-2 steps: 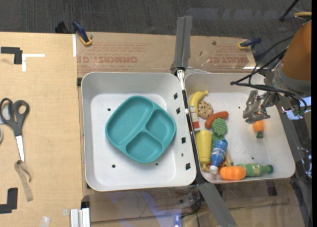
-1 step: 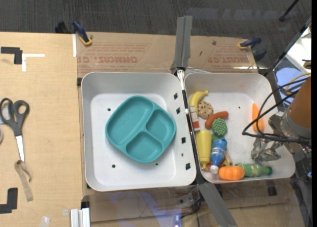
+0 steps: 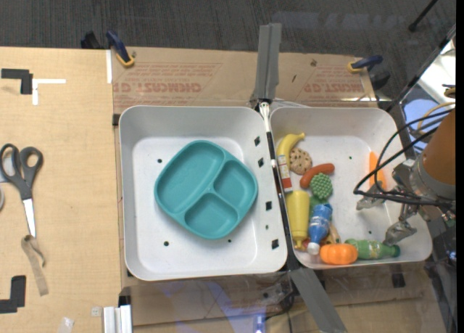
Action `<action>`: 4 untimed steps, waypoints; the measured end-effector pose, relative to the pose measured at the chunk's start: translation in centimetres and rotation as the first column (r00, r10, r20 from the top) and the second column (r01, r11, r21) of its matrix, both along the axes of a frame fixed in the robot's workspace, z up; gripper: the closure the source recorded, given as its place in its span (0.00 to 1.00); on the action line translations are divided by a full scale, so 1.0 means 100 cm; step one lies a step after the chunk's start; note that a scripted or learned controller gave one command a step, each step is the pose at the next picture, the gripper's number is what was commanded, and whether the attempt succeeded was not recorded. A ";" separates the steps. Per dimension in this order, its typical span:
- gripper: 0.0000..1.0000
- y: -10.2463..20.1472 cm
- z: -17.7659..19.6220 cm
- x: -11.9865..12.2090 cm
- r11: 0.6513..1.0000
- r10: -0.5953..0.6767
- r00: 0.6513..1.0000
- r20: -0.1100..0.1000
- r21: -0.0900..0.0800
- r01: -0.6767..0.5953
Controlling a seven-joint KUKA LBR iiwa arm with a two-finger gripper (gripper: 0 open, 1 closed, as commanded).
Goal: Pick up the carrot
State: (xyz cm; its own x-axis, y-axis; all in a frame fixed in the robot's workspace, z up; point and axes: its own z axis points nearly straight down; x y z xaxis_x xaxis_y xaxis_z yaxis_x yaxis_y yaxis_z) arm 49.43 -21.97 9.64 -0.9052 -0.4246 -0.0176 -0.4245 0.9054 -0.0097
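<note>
robot lab (clamped bins (image 3: pixel 127 179), cardboard (image 3: pixel 188 81))

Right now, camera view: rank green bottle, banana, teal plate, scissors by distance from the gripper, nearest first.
From the gripper:
1. Green bottle, right bin's front edge, just below it.
2. Banana, right bin's back left corner.
3. Teal plate, in the left bin.
4. Scissors, on the bench, far left.

Single fixed camera above bench (image 3: pixel 58 179), slanted down, both bins (image 3: pixel 134 201) framed.

carrot (image 3: pixel 373 170) | orange, slim | seemingly propped near right bin's right wall | partly hidden
</note>
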 end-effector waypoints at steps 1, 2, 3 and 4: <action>0.00 0.000 -0.003 0.071 0.999 0.048 0.999 -0.014 0.001 -0.048; 0.00 -0.001 -0.002 0.114 0.980 -0.197 0.980 -0.011 0.003 0.197; 1.00 -0.001 0.010 0.116 0.980 -0.199 0.980 -0.004 0.004 0.199; 1.00 0.053 0.061 0.103 0.991 -0.137 0.990 -0.014 0.003 0.137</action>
State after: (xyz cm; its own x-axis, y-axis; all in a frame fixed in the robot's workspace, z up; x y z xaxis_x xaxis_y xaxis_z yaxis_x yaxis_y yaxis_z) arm 59.69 -16.71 15.75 -0.9551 -0.2962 -0.0060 -0.2962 0.9551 -0.0013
